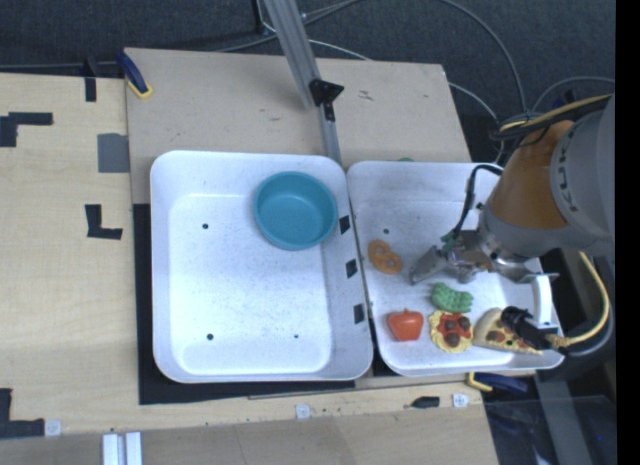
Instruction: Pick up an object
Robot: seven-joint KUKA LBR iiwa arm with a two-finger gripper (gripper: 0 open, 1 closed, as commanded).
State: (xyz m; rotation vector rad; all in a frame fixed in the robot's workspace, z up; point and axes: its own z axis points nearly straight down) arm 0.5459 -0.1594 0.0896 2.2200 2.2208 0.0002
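Hand: you see the hand [432,268] low in the right bin [420,193], fingers spread apart, nothing between them.
Arm: your grey arm [560,193] reaches in from the right, over the bin's right side.
Nearest things: the green toy [452,298] lies just below the hand; the orange-brown piece [384,256] sits just to its left.
Other things: red tomato toy [405,325], round pizza toy [451,331] and pizza slice [497,330] line the bin's near edge.
Left bin [200,283]: a blue bowl [295,210] rests in its far right corner.
Table [60,203]: it carries both bins.
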